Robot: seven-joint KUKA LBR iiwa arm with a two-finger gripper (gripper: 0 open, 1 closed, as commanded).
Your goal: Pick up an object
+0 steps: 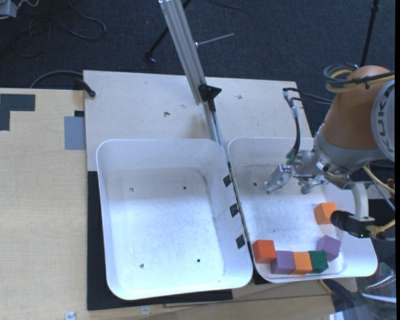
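Overhead, robot claw (290,180) over the right bin (253,153), fingers spread, nothing between them, coloured blocks (297,259) well below it, partial lettering on arm (360,119) unreadable.

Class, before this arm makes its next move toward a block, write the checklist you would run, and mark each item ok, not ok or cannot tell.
1. Blocks present in the right bin: ok, six along its near edge and right side.
2. Gripper over that bin: ok.
3. Gripper above a block: not ok; the orange block lies off to its side.
4. Fingers free of any object: ok, nothing between them.
5. Finger opening: cannot tell.
6. Block spacing: not ok for the packed near row, including the green block.
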